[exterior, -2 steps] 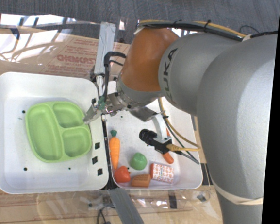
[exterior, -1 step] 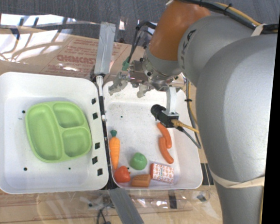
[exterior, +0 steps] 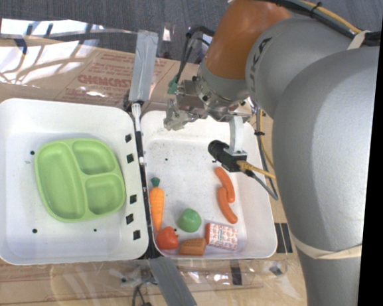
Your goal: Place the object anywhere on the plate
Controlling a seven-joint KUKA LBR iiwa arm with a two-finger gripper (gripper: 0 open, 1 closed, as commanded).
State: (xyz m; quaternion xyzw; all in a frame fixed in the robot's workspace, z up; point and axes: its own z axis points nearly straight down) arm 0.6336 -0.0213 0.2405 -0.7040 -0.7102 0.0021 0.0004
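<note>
Plate point(exterior: 79, 179), light green plastic with three compartments, lies flat in the middle of the left shallow white bin point(exterior: 11, 233); its compartments hold nothing; the right shallow white bin point(exterior: 178, 148) sits just beside the left one, the two touching along a shared edge with black clips. Objects lie grouped in the near part of the right bin: an orange toy carrot point(exterior: 155, 204) with a green tip lies along the left wall; a red toy tomato-like piece point(exterior: 167, 237) sits at the carrot's near end; a green round toy point(exterior: 189, 219) rests just beside it; a brown block-shaped toy point(exterior: 192, 246) touches a small red-and-white printed carton point(exterior: 222, 236); two orange-red toy sausages point(exterior: 226, 193) lie end to end toward the right wall. The grey arm with an orange band reaches in from the right; its pincer point(exterior: 176, 118) hangs over the far left corner of the right bin, well apart from the toys; whether its jaws are apart or together cannot be told; nothing is seen between them. The bins rest on a table point(exterior: 92, 74) covered with brown cardboard.
</note>
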